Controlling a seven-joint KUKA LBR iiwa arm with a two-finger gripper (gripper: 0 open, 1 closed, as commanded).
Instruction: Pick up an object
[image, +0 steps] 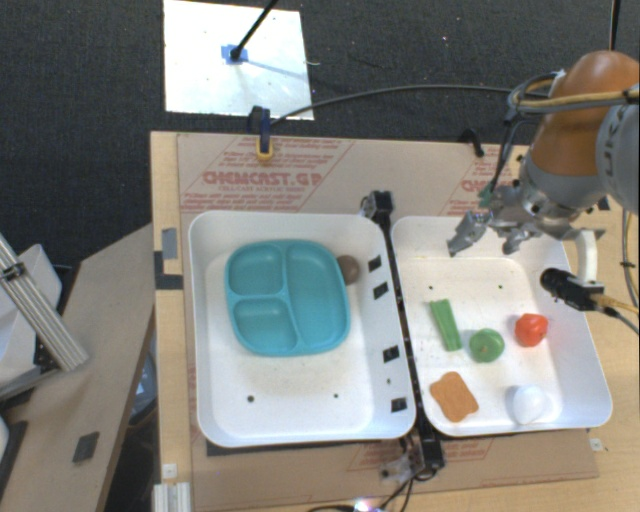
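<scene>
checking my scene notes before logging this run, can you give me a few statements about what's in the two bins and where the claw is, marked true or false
1. The teal divided tray lies in the left bin. True.
2. The green stick lies in the left bin beside the tray. False: it lies in the right bin, near the green round object.
3. The claw hangs over the far end of the right bin. True.
4. The red object is between the claw's fingers. False: it lies on the bin floor, apart from the claw.
5. The orange flat piece and the white round object lie at the near end of the right bin. True.
</scene>
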